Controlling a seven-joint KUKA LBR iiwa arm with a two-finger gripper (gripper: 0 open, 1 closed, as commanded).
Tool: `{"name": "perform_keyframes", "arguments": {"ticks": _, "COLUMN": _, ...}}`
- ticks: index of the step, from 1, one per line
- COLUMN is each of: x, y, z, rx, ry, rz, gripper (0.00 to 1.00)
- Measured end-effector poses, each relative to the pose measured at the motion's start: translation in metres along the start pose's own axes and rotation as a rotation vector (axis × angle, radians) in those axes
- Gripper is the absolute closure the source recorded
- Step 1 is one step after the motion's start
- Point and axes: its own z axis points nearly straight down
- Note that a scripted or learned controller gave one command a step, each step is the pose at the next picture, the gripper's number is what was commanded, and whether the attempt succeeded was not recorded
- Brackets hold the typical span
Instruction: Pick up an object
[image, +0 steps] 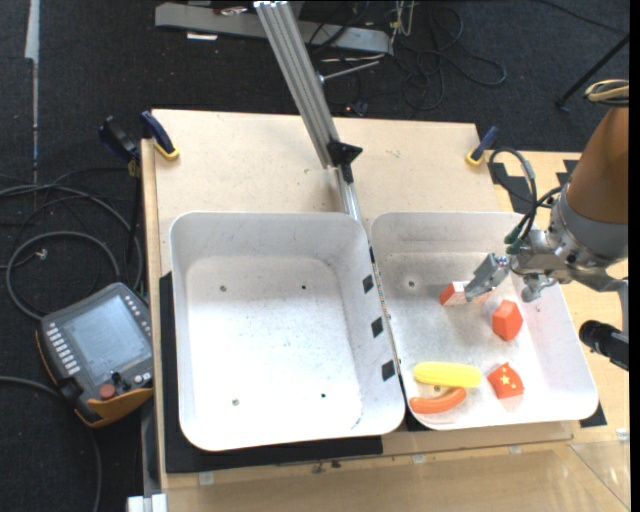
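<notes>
My gripper (508, 288) hangs over the right bin (560, 400), coming in from the right, and its two fingers stand spread apart with nothing between them. A small red and white piece (455, 294) lies just off the tip of the left finger (488, 275); I cannot tell if they touch. An orange block (507, 321) sits directly below the gripper. Toward the bin's front lie a yellow banana-shaped piece (447, 374), an orange curved piece (438, 401) and a red block with a yellow mark (506, 381).
The left bin (200, 240) adjoins the right one along a shared rim. A slanted metal pole (305, 90) reaches the bench between the bins' back corners. A teach pendant (98, 345) lies on the floor at left.
</notes>
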Motion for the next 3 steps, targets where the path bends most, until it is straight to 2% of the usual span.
{"name": "perform_keyframes", "arguments": {"ticks": 1, "x": 0.0, "y": 0.0, "z": 0.0, "rx": 0.0, "ry": 0.0, "rz": 0.0, "gripper": 0.0}}
{"name": "perform_keyframes", "arguments": {"ticks": 3, "x": -0.007, "y": -0.014, "z": 0.097, "rx": 0.006, "ry": 0.001, "rz": 0.003, "gripper": 0.0}}
